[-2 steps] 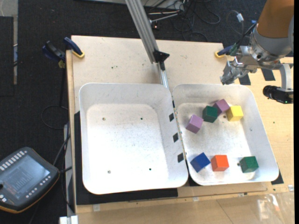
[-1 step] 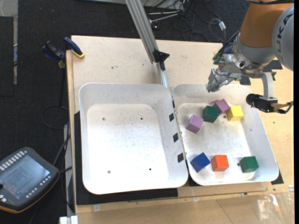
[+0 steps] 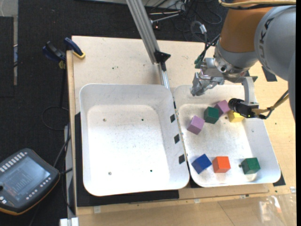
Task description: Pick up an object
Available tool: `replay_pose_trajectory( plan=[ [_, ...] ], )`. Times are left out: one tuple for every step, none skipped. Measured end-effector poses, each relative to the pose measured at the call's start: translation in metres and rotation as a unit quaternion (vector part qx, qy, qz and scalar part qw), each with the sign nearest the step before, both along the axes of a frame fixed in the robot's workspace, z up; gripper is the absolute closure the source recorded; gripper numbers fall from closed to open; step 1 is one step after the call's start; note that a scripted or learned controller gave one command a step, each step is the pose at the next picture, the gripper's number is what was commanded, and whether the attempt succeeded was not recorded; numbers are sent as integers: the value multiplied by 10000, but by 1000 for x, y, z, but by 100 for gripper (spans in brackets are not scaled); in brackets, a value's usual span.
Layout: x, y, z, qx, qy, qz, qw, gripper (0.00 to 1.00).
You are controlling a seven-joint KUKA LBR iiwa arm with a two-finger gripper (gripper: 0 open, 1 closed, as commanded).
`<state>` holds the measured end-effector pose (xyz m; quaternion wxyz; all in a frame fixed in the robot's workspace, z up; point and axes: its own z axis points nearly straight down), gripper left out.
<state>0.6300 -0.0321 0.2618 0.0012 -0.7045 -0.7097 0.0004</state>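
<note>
Camera view: the grey arm [image 3: 263, 27] with its orange band comes in from the right and hangs over the far end of the right bin [image 3: 263, 147]. Its gripper [image 3: 200, 87] sits above that bin's upper left corner, close to the gap between the two bins, pointing down and to the left. The gripper is small and dark against the bin rim, so I cannot tell how it is set, and nothing can be seen caught in it.

All the blocks lie in the right bin. A light purple block [image 3: 196, 124] rests nearest the gripper, just below it and apart from it. Beside it, toward the right, a dark green block [image 3: 212, 114] touches or nearly touches a pink block [image 3: 222, 106]. A yellow block [image 3: 234, 117] lies just right of those, partly hidden by a black fitting with a cable [image 3: 244, 108].

Along the near edge of the same bin sit three more blocks in a row, set apart from each other: a blue block [image 3: 201, 163] on the left, an orange block [image 3: 221, 164] in the middle and a second green block [image 3: 250, 165] on the right.

The left bin [image 3: 94, 98] lies alongside, touching the right one. A slanted metal pole [image 3: 143, 22] crosses the bench [image 3: 113, 55] behind it. A grey handheld controller [image 3: 23, 178] lies off the bench at lower left.
</note>
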Motion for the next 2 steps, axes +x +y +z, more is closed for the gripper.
replay_pose_trajectory(
  plan=[
    [-12,53,-3,2,-3,4,10000,100],
    [-34,94,-7,1,3,-1,10000,100]
  ],
)
